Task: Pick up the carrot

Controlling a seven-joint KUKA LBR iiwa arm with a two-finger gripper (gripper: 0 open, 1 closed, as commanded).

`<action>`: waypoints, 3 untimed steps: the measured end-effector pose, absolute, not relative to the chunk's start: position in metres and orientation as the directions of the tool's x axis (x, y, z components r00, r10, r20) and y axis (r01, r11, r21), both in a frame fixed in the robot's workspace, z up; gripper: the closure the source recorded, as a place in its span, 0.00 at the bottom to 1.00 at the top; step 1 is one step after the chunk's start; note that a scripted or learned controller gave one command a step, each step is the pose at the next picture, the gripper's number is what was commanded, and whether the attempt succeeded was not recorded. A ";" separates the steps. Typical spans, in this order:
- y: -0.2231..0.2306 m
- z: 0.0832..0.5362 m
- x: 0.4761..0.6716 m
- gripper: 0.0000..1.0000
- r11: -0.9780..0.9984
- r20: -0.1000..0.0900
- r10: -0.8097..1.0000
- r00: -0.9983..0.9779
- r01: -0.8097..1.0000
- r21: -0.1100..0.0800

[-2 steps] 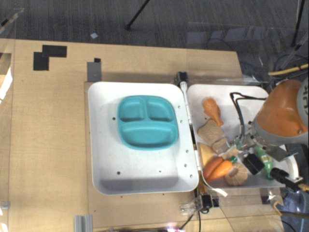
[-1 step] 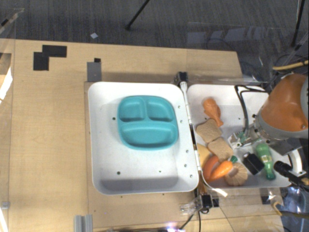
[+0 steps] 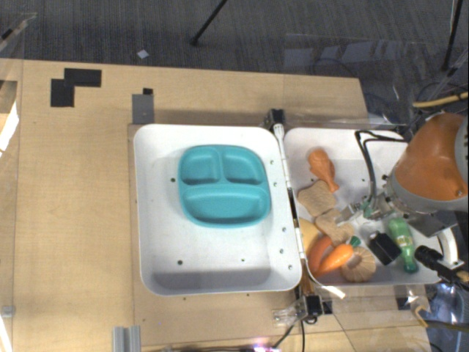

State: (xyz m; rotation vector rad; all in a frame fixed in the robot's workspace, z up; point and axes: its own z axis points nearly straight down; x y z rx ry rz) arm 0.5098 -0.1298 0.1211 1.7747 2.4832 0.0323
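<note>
Orange carrot (image 3: 335, 257), one, in right bin (image 3: 344, 144); one teal tray (image 3: 223, 185) in left bin (image 3: 157, 218); pincer (image 3: 375, 210) state unreadable.

You see the carrot (image 3: 337, 256) in the near left part of the right-hand bin: orange, tapered, with a green top at its right end. It lies flat, tilted slightly, its tip pointing left, pressed among other food items.
</note>
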 end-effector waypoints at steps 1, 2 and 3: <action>-0.116 0.106 0.609 0.00 -0.015 -0.018 1.000 0.016 0.999 0.051; -0.097 0.106 0.630 0.00 -0.044 -0.019 0.999 0.045 0.998 0.048; -0.092 0.105 0.663 0.00 -0.199 -0.007 0.980 0.200 0.979 0.041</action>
